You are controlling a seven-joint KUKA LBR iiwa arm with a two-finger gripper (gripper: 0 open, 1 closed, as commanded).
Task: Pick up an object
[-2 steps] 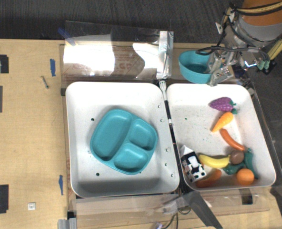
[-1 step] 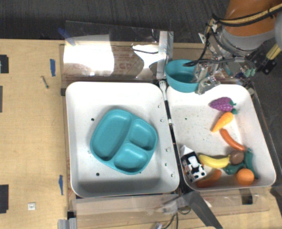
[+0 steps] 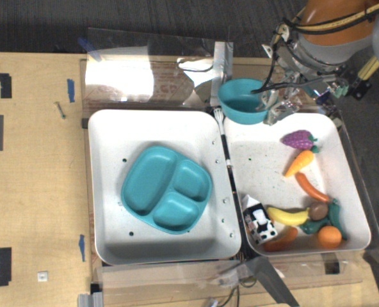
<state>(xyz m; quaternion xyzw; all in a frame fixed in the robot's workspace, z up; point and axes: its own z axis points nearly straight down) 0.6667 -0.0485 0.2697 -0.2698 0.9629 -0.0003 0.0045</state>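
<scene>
- In the left bin [image 3: 103, 133] I see a teal divided plate [image 3: 167, 187] lying flat near the middle; it looks like stiff, light plastic, but it is too wide and low for a two-finger pinch anywhere except the rim.
- At the back left corner of the right bin [image 3: 353, 171] a teal bowl [image 3: 242, 101] sits over the rim, just beside the end effector [image 3: 276, 104]. I judge the bowl rigid, light and rather slick, best taken by its thin wall.
- The end effector hangs over the back edge of the right bin, cables crowding it; I can't tell how far its fingers stand apart, or whether they have hold of anything.
- Further right lie a purple grape bunch [image 3: 298, 139] and a small carrot [image 3: 299, 163], well apart from the rest, probably hard toy plastic, easy to pinch across the middle.
- At the front right corner a banana [image 3: 290, 217], an orange [image 3: 330, 236] and other toy food pile up touching; rounded, likely slippery, crowded.
</scene>
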